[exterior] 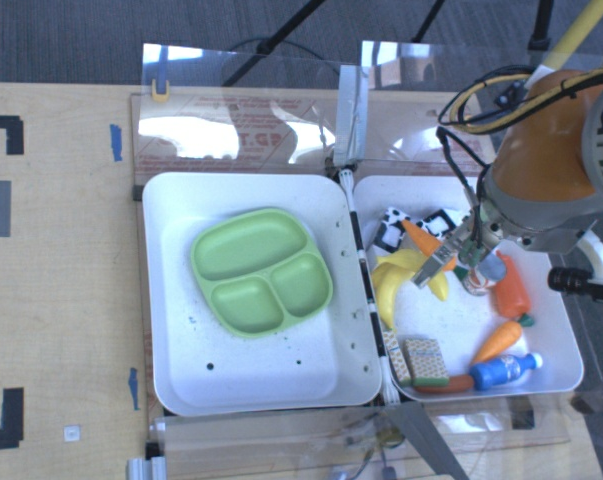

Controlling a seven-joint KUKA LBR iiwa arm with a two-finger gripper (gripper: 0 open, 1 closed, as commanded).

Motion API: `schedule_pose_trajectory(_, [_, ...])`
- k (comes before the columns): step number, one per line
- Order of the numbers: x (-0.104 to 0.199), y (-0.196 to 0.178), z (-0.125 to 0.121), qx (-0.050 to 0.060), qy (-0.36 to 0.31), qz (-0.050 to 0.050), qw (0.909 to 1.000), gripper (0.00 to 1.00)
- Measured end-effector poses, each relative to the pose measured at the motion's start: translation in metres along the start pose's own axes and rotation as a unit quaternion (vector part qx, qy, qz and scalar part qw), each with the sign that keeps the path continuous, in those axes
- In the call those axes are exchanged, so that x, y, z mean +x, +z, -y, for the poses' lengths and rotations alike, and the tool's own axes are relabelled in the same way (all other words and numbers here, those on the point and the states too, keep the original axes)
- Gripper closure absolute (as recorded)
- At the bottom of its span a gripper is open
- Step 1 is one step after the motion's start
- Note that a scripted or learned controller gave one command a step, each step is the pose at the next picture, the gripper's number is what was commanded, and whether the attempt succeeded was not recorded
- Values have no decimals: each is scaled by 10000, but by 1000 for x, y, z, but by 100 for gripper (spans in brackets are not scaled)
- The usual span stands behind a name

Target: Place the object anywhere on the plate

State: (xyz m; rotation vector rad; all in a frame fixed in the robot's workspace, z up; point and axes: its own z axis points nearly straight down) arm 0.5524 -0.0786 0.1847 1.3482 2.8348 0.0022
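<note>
Overhead, the grey arm [541,168] with its orange band reached in from the right and hung over the right bin [566,368]. Its claw [443,263] sat low among the toys there, fingers angled toward the banana [396,278]. Whether the fingers were spread or closed could not be told; nothing could be seen held between them.

Right bin contents: the yellow banana lay at the bin's left side, just beside the claw's tip. A small orange carrot [419,236] lay above it, against a black-and-white patterned block [391,230]. A red-orange pepper-like toy [511,290] lay just right of the claw. A second carrot [499,340] lay below that, tilted, green end up and to the right. A blue bottle [503,370] lay on its side near the front wall. A speckled tan sponge-like block [421,360] sat at the front-left corner, touching a thin red item [443,386] along the front wall.

Left bin [171,298]: the green divided plate [261,271] lay near the middle, three compartments, nothing on it. It was well apart from the claw, across the divider between bins.

Both bins sat on the wooden counter [56,268].
</note>
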Motion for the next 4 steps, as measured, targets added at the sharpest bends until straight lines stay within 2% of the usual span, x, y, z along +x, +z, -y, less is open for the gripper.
schedule_pose_trajectory(1, [68,0,-68,-3,-18,5,10000,100])
schedule_pose_trajectory(2, [110,0,-103,-7,-1010,7,9949,100])
schedule_pose_trajectory(3, [129,10,-164,-1,535,4,9986,100])
schedule_pose_trajectory(4, [129,10,-164,-3,534,5,9986,0])
